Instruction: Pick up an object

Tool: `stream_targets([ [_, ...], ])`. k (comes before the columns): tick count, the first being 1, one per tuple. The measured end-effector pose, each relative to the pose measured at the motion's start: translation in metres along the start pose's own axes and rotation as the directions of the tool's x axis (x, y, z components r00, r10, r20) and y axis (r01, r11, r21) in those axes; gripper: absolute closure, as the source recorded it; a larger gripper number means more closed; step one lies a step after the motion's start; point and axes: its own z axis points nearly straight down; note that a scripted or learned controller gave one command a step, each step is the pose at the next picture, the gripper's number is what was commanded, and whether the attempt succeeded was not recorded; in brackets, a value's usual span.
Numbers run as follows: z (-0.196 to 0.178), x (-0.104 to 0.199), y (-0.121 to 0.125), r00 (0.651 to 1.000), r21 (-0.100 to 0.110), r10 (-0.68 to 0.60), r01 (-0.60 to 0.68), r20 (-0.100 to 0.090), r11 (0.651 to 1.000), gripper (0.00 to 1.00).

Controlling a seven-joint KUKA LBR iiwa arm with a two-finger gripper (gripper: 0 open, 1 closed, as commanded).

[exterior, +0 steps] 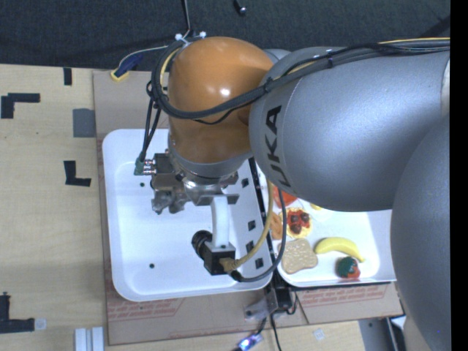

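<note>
My gripper (pixel 170 194) hangs over the left bin (pixel 124 196), tucked beneath my own wrist, and from this view I cannot tell whether it is open or closed. The bin floor around it is bare white, apart from two dark specks too small to identify.

The things worth picking lie in the right bin (pixel 369 278), at about 4 o'clock from my gripper. There is a banana (pixel 338 247), with a tan slice (pixel 297 256) just beside it at its 8 o'clock. A red-and-green piece (pixel 348 268) sits close under the banana at its 5 o'clock. A red piece (pixel 296 220) lies at the slice's 12 o'clock, partly behind my arm (pixel 344 123).

In my judgement the step in hand is the approach, and nothing is grasped yet. To do it well I should lift clear of the wall between the bins before travelling toward 4 o'clock. The banana looks like the best target. It is raised, narrow across its width and has some free floor at its 12 o'clock side. I would line the gripper across its short axis, come down straight over its middle and close only once low. The flat slice would be hard to get under, and the crowded neighbours risk being nudged or caught along with the banana.
</note>
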Motion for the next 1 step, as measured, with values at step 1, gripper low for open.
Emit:
stream_targets([
  [1, -0.2058, -0.001, -0.0039, 1.0, -0.034, -0.002, 0.001, -0.017, 0.999, 1.0],
])
